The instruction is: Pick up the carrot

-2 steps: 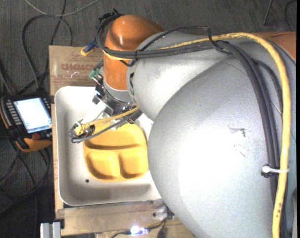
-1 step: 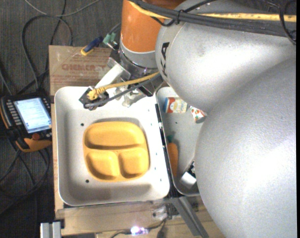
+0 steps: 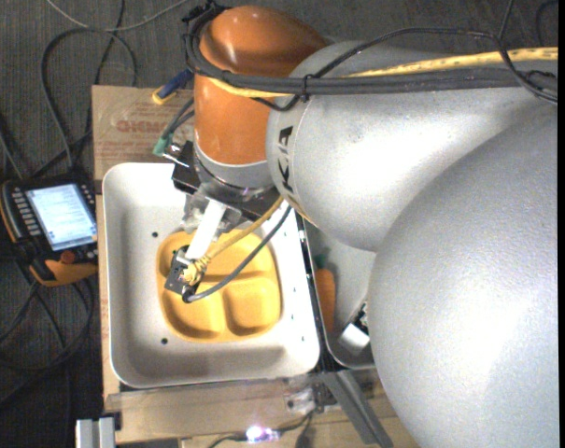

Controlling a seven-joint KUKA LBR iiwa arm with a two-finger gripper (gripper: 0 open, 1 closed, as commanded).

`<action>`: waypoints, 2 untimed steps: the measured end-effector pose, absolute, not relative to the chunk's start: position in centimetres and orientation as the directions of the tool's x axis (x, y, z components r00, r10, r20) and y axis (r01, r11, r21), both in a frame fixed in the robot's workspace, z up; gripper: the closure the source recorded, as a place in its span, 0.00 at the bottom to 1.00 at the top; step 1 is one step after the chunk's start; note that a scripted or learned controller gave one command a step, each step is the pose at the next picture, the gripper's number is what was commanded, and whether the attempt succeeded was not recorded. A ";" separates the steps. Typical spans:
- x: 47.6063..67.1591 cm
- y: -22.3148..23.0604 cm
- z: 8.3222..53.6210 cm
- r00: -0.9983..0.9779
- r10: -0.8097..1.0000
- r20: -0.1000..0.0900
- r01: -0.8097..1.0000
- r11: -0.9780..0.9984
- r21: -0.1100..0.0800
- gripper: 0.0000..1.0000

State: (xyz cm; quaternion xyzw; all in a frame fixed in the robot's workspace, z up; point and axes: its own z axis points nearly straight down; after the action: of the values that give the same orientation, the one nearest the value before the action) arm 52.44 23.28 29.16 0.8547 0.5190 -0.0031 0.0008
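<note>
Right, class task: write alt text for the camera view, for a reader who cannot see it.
A grey robot arm reaches from the right, its gripper low over a yellow divided tray in the left white bin. An orange thing, probably the carrot, peeks out beside the arm in the right bin.

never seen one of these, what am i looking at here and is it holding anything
This is one picture, taken by a camera fixed above a bench and looking down at a slant. The big grey shape with the orange band is a robot arm reaching in from the right. Its gripper hangs over a yellow divided tray lying in the left bin. The orange thing at the edge of the right bin, half hidden by the arm, is probably the carrot. I cannot see that the gripper holds anything.
</note>
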 end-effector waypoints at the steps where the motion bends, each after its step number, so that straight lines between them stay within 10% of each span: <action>1: 55.6 23.2 27.3 0.045 0.999 -0.005 0.999 -0.045 -0.003 1.00; 2: 55.6 23.2 27.3 0.045 0.999 -0.005 0.999 -0.045 -0.003 0.00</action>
State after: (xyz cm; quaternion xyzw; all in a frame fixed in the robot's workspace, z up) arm 55.65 23.21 27.31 0.7229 0.6909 -0.0028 0.0004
